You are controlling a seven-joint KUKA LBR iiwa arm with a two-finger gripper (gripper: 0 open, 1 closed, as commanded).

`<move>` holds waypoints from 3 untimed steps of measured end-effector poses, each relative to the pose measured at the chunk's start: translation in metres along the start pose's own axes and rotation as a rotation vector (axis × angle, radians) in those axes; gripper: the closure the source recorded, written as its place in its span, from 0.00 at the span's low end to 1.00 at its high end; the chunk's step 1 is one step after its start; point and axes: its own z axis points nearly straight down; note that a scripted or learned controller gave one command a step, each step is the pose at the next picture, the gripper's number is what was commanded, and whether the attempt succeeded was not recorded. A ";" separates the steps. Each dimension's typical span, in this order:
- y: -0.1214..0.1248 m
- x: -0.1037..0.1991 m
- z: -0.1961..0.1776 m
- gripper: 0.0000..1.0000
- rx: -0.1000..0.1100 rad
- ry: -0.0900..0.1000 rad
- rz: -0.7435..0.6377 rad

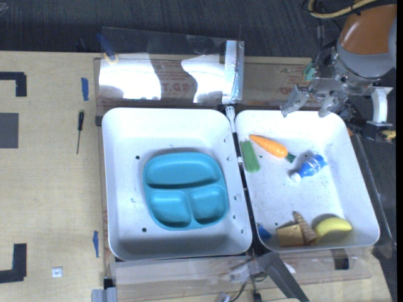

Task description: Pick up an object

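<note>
My gripper [310, 104] hangs above the far edge of the right bin [352, 181], its two fingers spread apart and open with nothing between them. Below it in that bin lie an orange carrot [269, 146], a green piece [251, 156] against the left wall and a blue and white object [307, 165]. Near the front edge rest a yellow banana-like fruit [332, 226], a tan object [296, 231] and a small blue bit [263, 233].
The left bin [119, 168] holds a blue divided plate [186, 189]. A clear plastic panel [170, 71] stands behind the bins. A wooden bench top [44, 187] stretches to the left with black markings and a small screwdriver [80, 129].
</note>
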 end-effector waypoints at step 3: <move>0.024 -0.014 0.168 1.00 -0.010 -0.003 -0.338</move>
